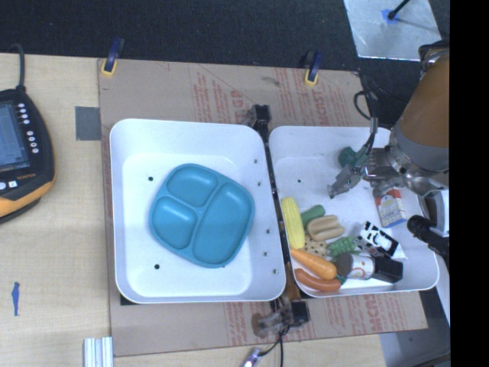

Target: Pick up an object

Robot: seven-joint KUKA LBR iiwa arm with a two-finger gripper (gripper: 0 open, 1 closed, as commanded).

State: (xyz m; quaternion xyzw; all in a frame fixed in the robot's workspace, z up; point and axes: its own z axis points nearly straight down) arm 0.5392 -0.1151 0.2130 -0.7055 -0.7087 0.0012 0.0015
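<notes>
My gripper (344,179) hangs over the back of the right bin (306,140), reaching in from the right below the grey wrist and orange band. A small teal object (349,157) lies right beside it, toward the bin's back wall; I cannot tell whether they touch. Toys are piled at the front of this bin: a yellow corn cob (291,222), a tan hot dog bun (326,226), an orange carrot (314,262), a dark green piece (344,245), a black-and-white item (379,238) and a white tube with a red label (391,206).
The left bin (130,147) holds a blue divided plate (202,214). A black clamp (260,116) sits where the two bins meet at the back. A teach pendant (21,155) lies on the bench at far left. The back-left floor of the right bin is bare.
</notes>
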